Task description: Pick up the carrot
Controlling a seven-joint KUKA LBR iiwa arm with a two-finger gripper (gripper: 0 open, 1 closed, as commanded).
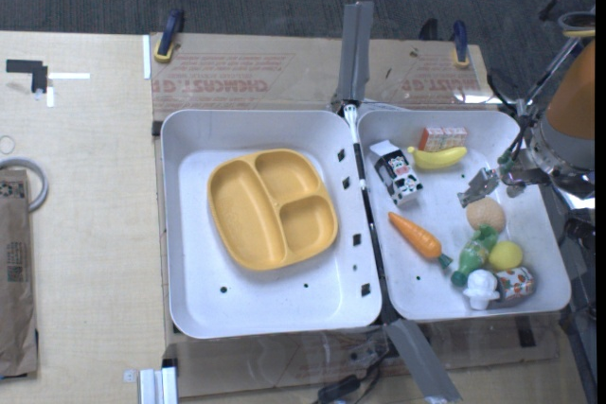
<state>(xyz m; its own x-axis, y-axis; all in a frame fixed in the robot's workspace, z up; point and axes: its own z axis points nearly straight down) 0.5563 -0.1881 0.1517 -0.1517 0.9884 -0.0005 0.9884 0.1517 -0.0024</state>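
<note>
Carrot (417, 237): lay loose on the floor of the right bin (417, 290), near its left wall, green tip toward the clutter at lower right. Gripper (485, 184): hung over the right bin's upper right, above a tan ball (486, 215), well apart from the carrot; its grip state could not be made out. Arm (573, 104): cut off at the edge. Left bin (189, 232): held a yellow divided plate (273, 207).

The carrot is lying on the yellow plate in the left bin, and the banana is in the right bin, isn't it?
Not quite. The camera view shows the carrot lying on the floor of the right bin, not on the yellow plate. The plate sits alone in the left bin. The banana is in the right bin, as you said.
</note>
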